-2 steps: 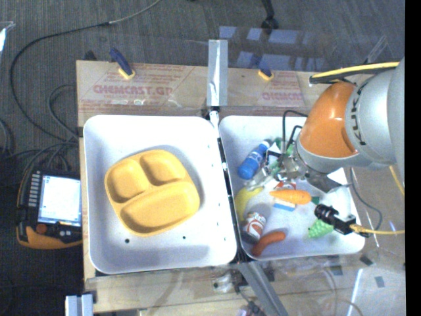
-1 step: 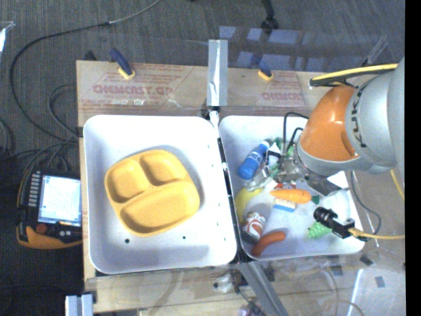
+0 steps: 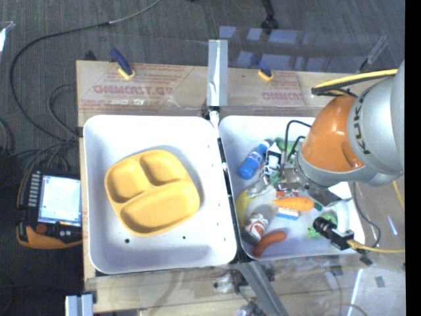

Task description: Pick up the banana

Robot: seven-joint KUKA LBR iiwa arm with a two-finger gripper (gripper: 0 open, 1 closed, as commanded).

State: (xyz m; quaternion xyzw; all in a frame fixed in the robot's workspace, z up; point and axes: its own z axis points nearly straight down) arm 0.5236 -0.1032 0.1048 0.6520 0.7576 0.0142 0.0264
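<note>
The yellow tray sits mid left bin. In the right bin, the banana lies against the left wall, untouched, so the pick looks undone. The gripper hangs near the middle, beside a blue bottle and carrot; the arm hides its grip, so I cannot tell.

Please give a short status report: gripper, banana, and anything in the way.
Gripper low in right bin, fingers unclear. Banana at bin's left wall, not held. Blue bottle, carrot, sausage crowd around it.
</note>
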